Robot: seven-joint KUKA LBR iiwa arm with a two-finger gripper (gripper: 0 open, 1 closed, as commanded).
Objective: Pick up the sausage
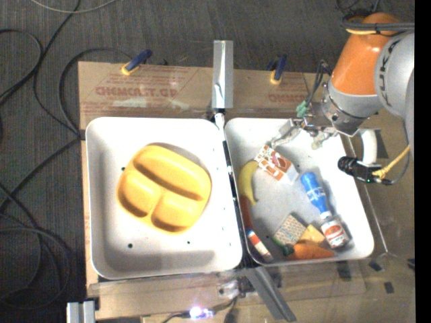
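Bottom edge of the right bin (pixel 363 244) first: a carrot (pixel 311 251), a small bottle (pixel 334 233) and a patterned packet (pixel 291 229); the sausage (pixel 246 215) is what I take the thin reddish-brown link to be, lying tight along the bin's left wall, lower centre of frame – partly hidden, so not certain; above it a banana (pixel 248 180), a blue bottle (pixel 312 187) and an orange-white carton (pixel 273 163). Gripper (pixel 302 128) hovers upper right with its fingers spread and nothing between them – looks like the approach step; next it needs to cross to that wall and come down.
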